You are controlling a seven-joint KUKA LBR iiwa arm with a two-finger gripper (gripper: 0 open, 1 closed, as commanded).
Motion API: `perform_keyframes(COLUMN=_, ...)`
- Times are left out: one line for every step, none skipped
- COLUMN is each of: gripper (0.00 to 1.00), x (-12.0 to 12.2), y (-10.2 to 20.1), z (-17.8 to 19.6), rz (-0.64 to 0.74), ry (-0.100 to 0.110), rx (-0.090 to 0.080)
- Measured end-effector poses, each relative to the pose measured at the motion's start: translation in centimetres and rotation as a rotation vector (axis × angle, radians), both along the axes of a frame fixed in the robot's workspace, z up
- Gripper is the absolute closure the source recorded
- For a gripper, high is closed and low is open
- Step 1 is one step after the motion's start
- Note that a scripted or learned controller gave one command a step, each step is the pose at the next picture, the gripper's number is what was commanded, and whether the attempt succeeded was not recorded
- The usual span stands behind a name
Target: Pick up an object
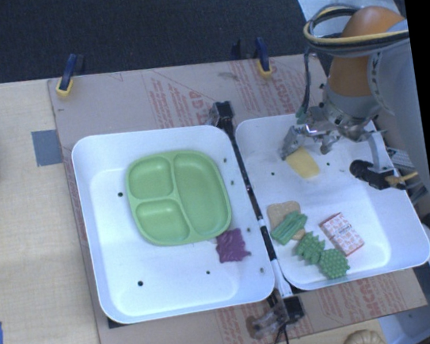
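Hovering at the upper part of the right bin [404,259], the gripper [309,145] sits just above the yellow piece [304,164], its grip unclear, so nothing looks lifted yet.

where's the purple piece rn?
The purple piece lies in the left bin, toward its lower right, just below the bottom-right corner of the green divided plate and close to the divider between the bins.
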State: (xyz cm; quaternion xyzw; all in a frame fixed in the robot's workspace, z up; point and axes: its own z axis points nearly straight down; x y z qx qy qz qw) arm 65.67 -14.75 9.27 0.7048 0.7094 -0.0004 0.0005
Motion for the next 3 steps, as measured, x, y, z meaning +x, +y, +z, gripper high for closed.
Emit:
perform_keyframes(gripper=0.0, x=0.0, y=-0.1, z=0.0, rz=0.0, ry=0.0, rx=0.0)
perform_keyframes(gripper=0.0, x=0.0, y=0.7, z=0.0, rz=0.0, ry=0.004, rx=0.001)
perform_keyframes(gripper=0.0, x=-0.1, y=0.9, z=-0.1, rz=0.001, ry=0.004, rx=0.001)
